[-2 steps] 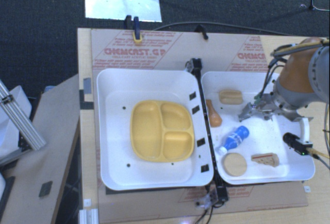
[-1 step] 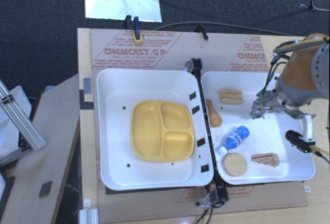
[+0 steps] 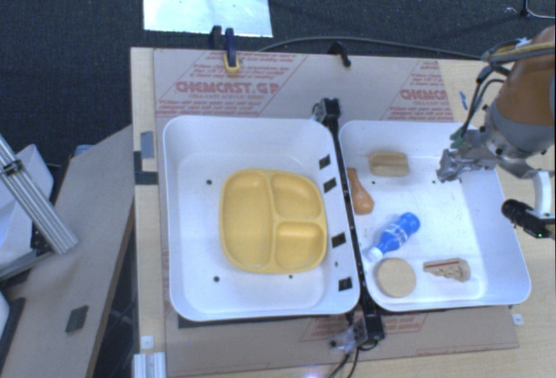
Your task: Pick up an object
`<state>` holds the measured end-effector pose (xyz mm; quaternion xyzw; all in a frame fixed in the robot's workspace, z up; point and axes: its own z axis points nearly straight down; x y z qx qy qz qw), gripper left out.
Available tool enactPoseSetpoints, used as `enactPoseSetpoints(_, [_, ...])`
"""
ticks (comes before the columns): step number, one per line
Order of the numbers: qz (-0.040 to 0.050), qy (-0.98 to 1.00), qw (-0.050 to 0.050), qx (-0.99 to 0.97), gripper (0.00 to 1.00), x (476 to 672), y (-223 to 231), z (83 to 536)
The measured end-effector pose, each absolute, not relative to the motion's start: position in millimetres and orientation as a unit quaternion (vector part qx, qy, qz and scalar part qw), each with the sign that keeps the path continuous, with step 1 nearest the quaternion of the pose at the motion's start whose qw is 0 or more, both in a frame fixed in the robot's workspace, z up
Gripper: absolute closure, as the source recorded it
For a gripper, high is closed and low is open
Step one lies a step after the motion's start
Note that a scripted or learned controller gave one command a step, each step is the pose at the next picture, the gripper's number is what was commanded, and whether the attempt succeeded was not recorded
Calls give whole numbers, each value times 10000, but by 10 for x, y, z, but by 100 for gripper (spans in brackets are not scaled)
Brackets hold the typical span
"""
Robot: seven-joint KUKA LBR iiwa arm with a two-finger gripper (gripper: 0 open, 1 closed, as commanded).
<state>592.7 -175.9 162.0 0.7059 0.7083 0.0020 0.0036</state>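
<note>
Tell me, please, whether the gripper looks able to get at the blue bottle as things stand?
Probably yes: the blue bottle lies uncovered in the right bin, apart from its neighbours, and the gripper hangs above that bin.

Grey arm with orange band, metal-grey end effector

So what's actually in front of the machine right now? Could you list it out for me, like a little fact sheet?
left bin: holds a yellow divided plate
right bin: holds five small things
far side of right bin: tan bread roll
against the divider: orange-brown drumstick
middle: blue bottle lying on its side, white cap toward the near edge
near side: round cracker and a pizza slice
gripper: above the right bin's far right part, nothing seen in it
</note>
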Motion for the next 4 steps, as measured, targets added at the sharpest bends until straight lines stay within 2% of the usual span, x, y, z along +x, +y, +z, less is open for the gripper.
enactPoseSetpoints(2, [21, 7087, 41, 7055, 100, 5925, -1794, 2904])
enactPoseSetpoints(3, [7, 7101, -1, 7041, 100, 5877, -1290, 2731])
enactPoseSetpoints(4, [9, 7099, 2, 7043, 100, 5772, -862, 2710])
